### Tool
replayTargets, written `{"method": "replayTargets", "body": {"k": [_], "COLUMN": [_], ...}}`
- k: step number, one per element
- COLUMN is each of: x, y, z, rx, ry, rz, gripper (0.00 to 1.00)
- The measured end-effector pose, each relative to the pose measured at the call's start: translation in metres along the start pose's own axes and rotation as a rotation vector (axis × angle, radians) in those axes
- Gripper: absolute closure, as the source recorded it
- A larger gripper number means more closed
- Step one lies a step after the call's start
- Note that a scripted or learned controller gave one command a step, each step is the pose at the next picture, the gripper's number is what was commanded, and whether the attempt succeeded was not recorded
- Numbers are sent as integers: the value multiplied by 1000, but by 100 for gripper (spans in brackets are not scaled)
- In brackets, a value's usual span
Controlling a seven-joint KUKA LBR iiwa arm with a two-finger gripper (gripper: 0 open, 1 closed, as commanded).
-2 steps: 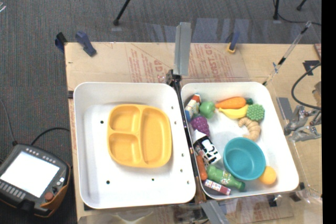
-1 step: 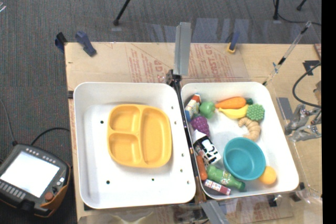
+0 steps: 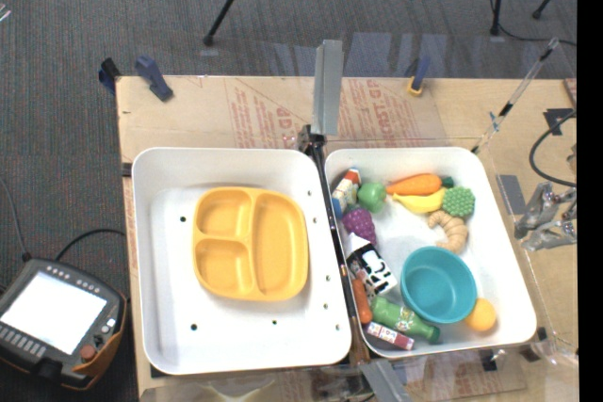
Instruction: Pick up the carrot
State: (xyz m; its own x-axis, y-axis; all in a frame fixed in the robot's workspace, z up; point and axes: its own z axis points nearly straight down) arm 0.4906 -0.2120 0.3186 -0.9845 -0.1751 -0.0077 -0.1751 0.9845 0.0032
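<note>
The carrot (image 3: 417, 184) lies on its side near the far wall of the right bin (image 3: 499, 202), orange body pointing toward the left, its green end toward the right; directly beneath it, touching or nearly so, lies a yellow banana (image 3: 420, 201). Just right of the pair sits a green spiky ball (image 3: 459, 201), and below that a tan knobbly piece (image 3: 448, 231) curls toward the bin's middle. Left of the carrot rests a small green round fruit (image 3: 372, 195), beside a little white bottle with a red cap (image 3: 346, 186); under these is a bunch of purple grapes (image 3: 358, 223), then a black-and-white object (image 3: 374, 269) tilted along the bin's left wall. A teal bowl (image 3: 438, 284) stands upright in the near half of the bin, an orange ball (image 3: 481, 315) just beside its right rim, a green bottle (image 3: 403, 314) lying at its lower left.

The left bin (image 3: 151, 249) holds a yellow divided plate (image 3: 252, 242), flat, three compartments facing up.

As for the arm — no grey links or orange band reach over either bin, so its pose cannot be read and I cannot tell how the jaws stand; nothing touches the carrot.

Both bins sit side by side on the cardboard-topped bench (image 3: 236, 113); a handheld screen unit (image 3: 58, 320) rests on the floor at the near left.
</note>
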Motion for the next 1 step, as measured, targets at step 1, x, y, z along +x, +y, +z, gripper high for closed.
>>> {"method": "replayTargets", "body": {"k": [1], "x": [-1], "y": [-1], "z": [-9], "rx": [-1], "ry": [-3], "rz": [8], "gripper": [100]}}
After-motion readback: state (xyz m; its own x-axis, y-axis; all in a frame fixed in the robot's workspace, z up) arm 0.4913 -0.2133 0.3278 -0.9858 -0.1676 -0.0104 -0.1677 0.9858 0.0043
